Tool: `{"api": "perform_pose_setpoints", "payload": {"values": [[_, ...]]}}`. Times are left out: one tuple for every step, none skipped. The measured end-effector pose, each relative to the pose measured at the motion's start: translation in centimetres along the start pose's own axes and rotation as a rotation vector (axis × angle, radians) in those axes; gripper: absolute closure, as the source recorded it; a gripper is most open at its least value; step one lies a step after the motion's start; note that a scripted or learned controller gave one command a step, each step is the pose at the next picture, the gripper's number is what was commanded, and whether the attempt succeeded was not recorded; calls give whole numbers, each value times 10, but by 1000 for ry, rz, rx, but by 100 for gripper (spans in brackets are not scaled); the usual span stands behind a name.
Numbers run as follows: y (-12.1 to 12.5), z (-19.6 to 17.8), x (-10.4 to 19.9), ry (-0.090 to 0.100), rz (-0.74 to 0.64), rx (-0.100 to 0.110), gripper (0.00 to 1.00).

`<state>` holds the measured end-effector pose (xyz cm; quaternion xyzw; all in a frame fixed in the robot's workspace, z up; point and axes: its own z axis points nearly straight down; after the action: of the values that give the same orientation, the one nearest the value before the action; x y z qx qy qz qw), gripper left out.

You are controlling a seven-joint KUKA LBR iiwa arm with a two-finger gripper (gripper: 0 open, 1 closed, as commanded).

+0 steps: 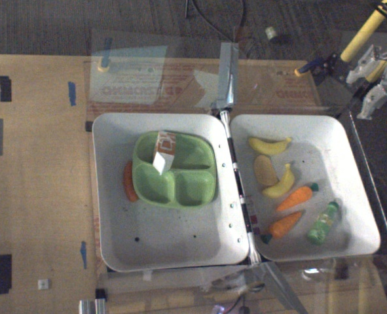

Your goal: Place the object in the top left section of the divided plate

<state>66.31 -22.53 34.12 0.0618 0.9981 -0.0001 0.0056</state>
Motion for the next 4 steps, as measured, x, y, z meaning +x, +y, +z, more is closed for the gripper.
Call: {"api": "perform_pose_setpoints", "payload": {"values": [[-2, -13, -1, -12, 4, -2, 100], [4, -97, 8, 0, -157, 1, 100], [4, -97, 17, 4, -317, -1, 100], [2, -97, 31, 4, -480, -2, 100]]}}
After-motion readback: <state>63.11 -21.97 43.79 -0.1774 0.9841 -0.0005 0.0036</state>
